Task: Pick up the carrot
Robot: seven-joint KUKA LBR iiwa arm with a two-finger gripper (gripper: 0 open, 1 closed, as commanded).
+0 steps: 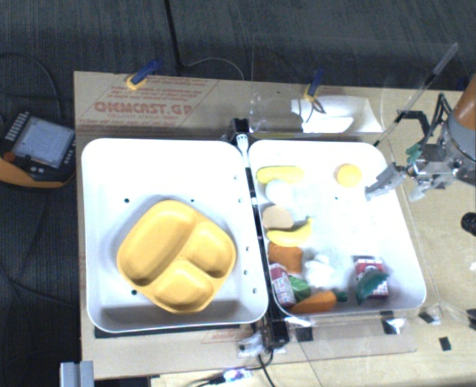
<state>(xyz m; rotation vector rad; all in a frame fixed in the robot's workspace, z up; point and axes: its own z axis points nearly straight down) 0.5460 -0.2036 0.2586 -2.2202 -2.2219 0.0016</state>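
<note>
carrot [317, 301]: lies near the front wall of the right bin [405, 240], roughly flat, green top toward the divider.
neighbours: touching or just beside a red-labelled item [280, 285] on its left; white lump [320, 271] just behind; red-and-green can [370, 278] near on the right.
handling: looks like a plastic toy, so probably light, stiff and a bit slick; tapered.
grip point: thick orange middle, jaws across the short axis, clear of the green top.
gripper [381, 185]: above the right bin's far right corner, well apart from the carrot.
gripper state: can't tell the opening from this angle; nothing visibly held or touched.
left bin [101, 168]: holds a yellow divided dish [176, 254], not relevant.
</note>
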